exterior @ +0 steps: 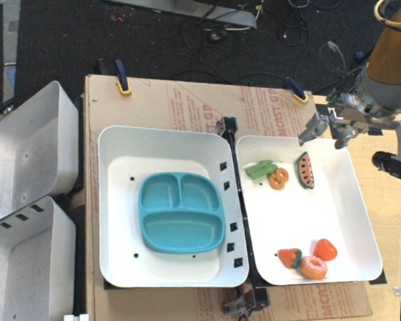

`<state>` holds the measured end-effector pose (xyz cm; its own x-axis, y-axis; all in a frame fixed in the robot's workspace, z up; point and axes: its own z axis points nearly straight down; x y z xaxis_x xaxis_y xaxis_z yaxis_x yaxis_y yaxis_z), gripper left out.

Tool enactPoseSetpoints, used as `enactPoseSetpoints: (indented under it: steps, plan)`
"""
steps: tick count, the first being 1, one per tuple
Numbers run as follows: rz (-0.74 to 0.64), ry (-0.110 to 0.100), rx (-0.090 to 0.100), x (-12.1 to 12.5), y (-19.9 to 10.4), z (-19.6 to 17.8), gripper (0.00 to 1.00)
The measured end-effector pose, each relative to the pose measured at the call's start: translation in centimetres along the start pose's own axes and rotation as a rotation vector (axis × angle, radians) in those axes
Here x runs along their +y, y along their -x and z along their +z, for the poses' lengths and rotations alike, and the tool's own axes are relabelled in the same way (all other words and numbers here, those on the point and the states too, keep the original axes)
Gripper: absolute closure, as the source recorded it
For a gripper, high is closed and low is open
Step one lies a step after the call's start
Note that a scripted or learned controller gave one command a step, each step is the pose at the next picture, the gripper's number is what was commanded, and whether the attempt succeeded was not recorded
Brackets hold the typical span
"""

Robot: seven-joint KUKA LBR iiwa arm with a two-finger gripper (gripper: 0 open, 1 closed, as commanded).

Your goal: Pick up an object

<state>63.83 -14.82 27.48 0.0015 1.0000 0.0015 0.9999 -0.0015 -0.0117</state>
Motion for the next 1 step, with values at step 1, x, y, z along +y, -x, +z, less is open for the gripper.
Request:
enactPoseSetpoints:
  steps: [1]
  plan:
    - [-0.003,0.012,-0.002,0.19,-0.06,-0.76,0.0]
